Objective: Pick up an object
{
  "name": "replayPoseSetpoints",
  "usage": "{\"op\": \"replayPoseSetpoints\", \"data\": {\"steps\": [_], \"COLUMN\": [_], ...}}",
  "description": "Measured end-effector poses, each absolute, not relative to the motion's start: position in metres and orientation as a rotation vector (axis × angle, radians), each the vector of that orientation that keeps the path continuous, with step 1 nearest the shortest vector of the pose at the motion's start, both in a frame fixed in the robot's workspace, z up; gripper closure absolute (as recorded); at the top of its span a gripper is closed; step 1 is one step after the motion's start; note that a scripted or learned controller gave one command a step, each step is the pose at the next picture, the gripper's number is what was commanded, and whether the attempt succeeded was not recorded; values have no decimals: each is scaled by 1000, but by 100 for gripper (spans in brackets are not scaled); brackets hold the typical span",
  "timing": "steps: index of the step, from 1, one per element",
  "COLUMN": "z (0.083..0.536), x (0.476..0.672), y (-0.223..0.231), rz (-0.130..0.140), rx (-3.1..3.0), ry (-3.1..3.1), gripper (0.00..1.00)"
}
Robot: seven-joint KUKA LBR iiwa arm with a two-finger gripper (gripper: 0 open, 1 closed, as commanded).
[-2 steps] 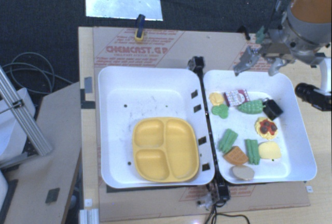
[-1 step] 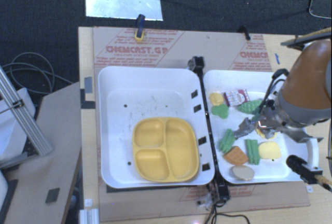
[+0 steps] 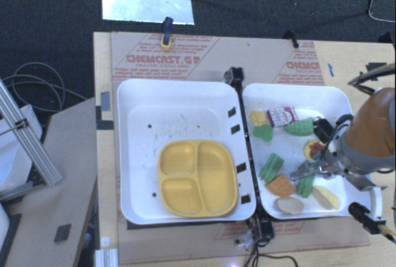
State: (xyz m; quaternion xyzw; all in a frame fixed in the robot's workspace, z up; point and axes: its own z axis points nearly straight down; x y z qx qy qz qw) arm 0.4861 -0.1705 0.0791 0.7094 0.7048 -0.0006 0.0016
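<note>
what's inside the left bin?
The left bin holds one yellow divided tray with three bare compartments, lying toward its front right. Dark specks mark the bin floor around it. The floor under the tray is covered.

- Gripper point(image 3: 304, 169) low in right bin point(image 3: 337, 96), fingers cannot be made out
- Green piece point(image 3: 305, 185) just beside gripper, upright-ish
- Second green piece point(image 3: 271, 167) left of gripper, tilted
- Orange waffle-like piece point(image 3: 281, 185) lower left of gripper
- Beige oval point(image 3: 289, 204) below gripper, near bin's front wall
- Green corn-like piece point(image 3: 299, 128) above gripper, lying flat
</note>
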Motion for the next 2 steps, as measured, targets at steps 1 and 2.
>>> {"op": "replayPoseSetpoints", "data": {"steps": [1,2], "z": [96,190], "x": [488,535], "y": [-166,-74], "rz": [2,14], "rx": [2217,2202], "ry": [2219,2230], "gripper": [100,100]}}
